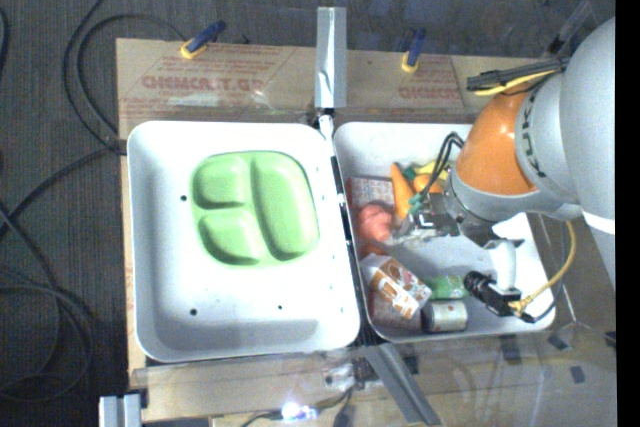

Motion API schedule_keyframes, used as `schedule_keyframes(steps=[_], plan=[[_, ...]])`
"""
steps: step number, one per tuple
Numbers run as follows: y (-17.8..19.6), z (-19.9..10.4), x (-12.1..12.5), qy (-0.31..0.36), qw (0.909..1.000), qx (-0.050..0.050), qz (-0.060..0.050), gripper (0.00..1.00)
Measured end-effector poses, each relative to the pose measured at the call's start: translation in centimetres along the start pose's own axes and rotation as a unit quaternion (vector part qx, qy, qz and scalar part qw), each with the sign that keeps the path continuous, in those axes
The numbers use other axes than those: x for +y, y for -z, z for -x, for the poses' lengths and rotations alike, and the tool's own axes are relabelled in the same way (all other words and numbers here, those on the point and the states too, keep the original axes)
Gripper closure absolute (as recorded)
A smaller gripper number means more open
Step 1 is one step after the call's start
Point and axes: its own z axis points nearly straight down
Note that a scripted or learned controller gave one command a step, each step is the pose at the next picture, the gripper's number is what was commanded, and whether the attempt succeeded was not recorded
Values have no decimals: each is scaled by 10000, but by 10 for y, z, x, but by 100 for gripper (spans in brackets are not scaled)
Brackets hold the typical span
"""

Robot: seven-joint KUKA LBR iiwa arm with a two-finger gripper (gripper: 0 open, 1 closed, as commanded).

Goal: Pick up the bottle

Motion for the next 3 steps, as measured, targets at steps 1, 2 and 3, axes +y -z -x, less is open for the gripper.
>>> schedule_keyframes(steps=[1,2,3], plan=[[0,-12,19,343,9994,-3,-14,100],[-1,-14,20,356,9994,-4,0,0],[8,-13,20,351,9994,-4,-2,100]])
